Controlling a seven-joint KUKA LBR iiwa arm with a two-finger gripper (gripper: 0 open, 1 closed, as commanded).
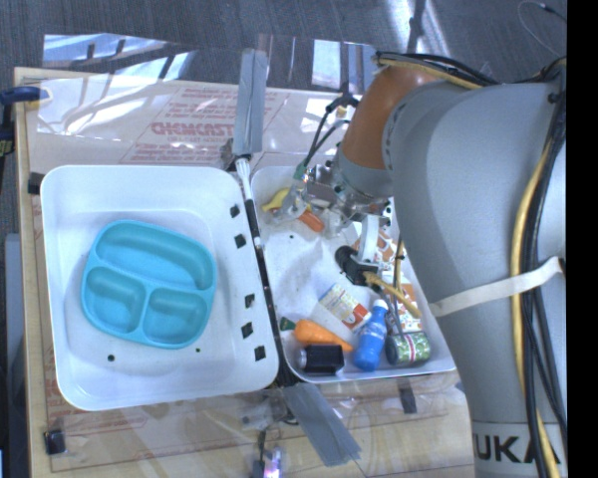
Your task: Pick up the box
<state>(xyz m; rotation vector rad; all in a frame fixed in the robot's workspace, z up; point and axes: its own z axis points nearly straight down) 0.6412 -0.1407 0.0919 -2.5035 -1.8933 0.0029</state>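
1. The grey arm (pixel 458 187) reaches from the right over the right bin (pixel 279 192), its orange band above the wrist, and its pincer (pixel 319 202) is low at the far end of that bin, among cables and small clutter.
2. I cannot tell whether the pincer is open or closed; the wrist hardware hides its tips, and nothing can be seen held between them.
3. The box (pixel 343 307), a small white carton with red and orange print, lies tilted in the nearer half of the right bin, well apart from the pincer.
4. Just beside it are a blue bottle (pixel 373 337), an orange carrot-like piece (pixel 319 333), a black block (pixel 322 358) and a green can (pixel 411 348).
5. The left bin (pixel 60 207) carries a blue divided tray (pixel 148 284).
6. Judged from this, the task is barely begun: the box rests in the bin, not grasped, not lifted.
7. Left to do: bring the pincer toward the near end, settle it over the box, close on it and raise it clear of its crowded neighbours.
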